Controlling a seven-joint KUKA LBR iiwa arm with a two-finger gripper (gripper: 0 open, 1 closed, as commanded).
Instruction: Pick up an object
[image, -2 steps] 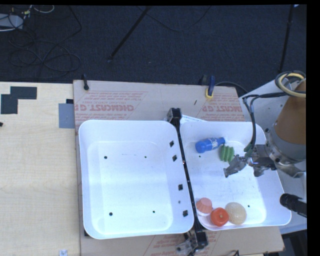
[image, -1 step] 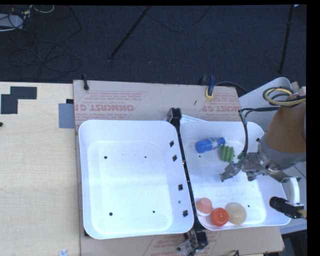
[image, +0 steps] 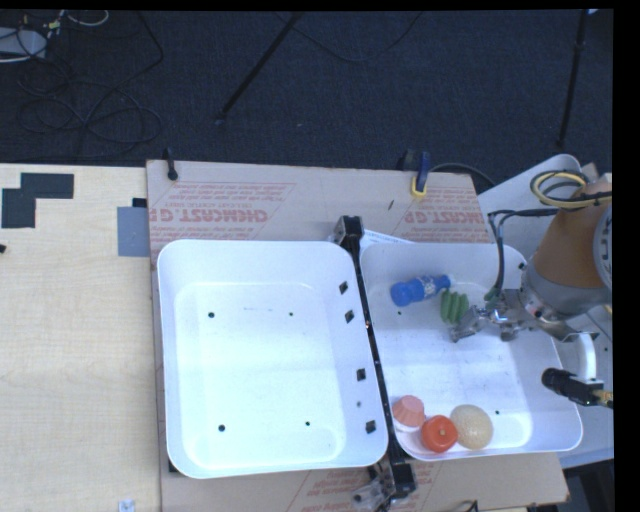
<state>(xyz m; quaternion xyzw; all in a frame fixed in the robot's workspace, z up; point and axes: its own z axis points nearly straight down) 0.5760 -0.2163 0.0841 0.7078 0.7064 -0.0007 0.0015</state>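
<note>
Camera view is being taken from above the bench, and all places below are being given relative to the right bin (image: 560, 440). That bin is being occupied along its near rim by three small things lying close together: a pink disc (image: 407, 410), a red-orange round object (image: 438, 433) and a cream ball (image: 472, 426), the red one touching the ball and sitting just beside the disc. Toward the far half of the bin a blue bottle (image: 419, 289) is lying on its side, and a green object (image: 455, 305) is lying just beside its cap end. The gripper (image: 470, 322) is being held low inside the bin, right against the green object; whether that object is being pinched cannot be told, and the state of the pincer cannot be made out. The arm (image: 570, 260) is reaching over the bin's right rim, its orange band being seen there with cables looped above. Open floor is being left in the middle of the bin, between the bottle and the three near objects. The left bin (image: 170, 300) is standing against the right bin's left wall, the two rims meeting at a black divider strip (image: 362, 340). Both are resting on a cardboard sheet (image: 250, 200).
</note>
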